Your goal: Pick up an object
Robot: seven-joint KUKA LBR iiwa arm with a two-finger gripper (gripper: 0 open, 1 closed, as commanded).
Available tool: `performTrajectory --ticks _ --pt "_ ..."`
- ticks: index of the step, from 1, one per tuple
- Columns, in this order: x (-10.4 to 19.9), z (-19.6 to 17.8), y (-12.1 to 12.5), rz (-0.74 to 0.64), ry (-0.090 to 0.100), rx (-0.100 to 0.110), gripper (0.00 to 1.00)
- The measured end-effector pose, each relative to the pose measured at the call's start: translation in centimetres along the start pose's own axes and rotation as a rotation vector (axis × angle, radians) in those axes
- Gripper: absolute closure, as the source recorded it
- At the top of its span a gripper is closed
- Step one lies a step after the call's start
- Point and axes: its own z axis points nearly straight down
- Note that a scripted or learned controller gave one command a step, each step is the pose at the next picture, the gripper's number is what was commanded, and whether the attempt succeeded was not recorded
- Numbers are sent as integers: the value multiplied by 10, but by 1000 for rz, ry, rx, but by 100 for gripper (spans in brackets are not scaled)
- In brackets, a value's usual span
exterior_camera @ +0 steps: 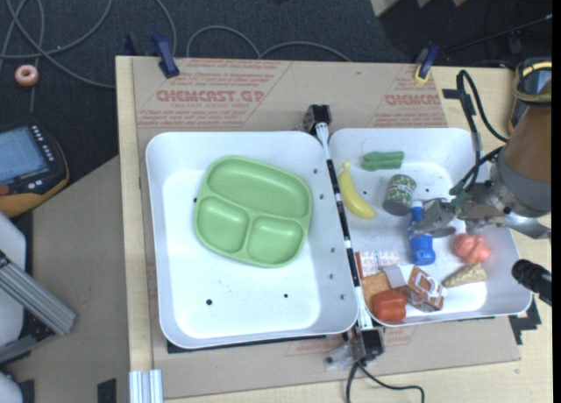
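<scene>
The right bin (456, 143) holds several small toys. A yellow banana (354, 195) lies along its left wall, with a green pickle-shaped piece (382, 160) behind it and a small green-labelled can (401, 191) to its right. A blue bottle-like piece (421, 239) lies mid-bin, a pink-orange lump (472, 248) to its right. Near the front are a red piece (390, 307), a brown cracker (377, 285), a snack packet (423, 287) and a cone (465, 276). My gripper (445, 214) hangs low over the bin's middle, just above the blue piece and right of the can.
The left bin (175, 305) carries a green three-compartment plate (252, 210). The arm's grey body and orange band (530, 160) cover the right bin's right side. Cables run over the bin's back right corner. Clips (319, 116) join the bins at the middle wall.
</scene>
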Motion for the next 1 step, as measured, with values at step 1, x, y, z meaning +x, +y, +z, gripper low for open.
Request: performTrajectory --ticks 1 --pt "23 103 33 2 -8 -18 0"
